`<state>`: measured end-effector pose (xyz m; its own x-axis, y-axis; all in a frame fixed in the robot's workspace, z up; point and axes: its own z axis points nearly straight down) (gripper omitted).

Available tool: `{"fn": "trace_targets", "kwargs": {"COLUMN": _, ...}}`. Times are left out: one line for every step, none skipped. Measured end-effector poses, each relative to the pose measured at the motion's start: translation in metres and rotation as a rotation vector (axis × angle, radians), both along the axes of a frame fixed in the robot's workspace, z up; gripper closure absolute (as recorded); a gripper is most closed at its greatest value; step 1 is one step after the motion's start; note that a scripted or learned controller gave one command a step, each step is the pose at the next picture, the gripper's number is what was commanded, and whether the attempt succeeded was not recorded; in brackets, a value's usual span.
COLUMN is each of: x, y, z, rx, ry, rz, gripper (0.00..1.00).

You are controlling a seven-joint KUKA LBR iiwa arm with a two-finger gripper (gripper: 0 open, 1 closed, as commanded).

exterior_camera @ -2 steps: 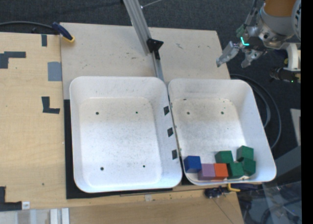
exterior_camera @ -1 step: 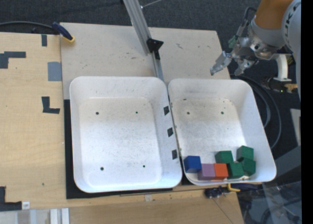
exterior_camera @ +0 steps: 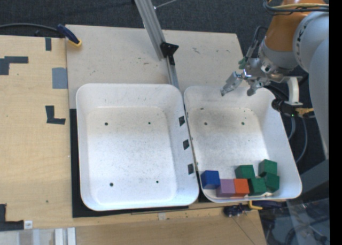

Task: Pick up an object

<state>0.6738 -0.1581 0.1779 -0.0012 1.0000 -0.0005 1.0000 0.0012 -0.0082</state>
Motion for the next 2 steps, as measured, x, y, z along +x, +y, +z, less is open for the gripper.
{"fn": "trace_targets", "kwargs": {"x": -0.001, "y": -0.009, "z": -0.058, "rx": -0.001, "ry": -0.001, "rz": -0.001, "gripper": 0.0}}
{"fn": "trace_targets", "kwargs": {"x": 0.001, "y": -0.008, "z": -0.044, "rx": -0.001, "ry": -0.007, "rz": 0.001, "gripper": 1.0}}
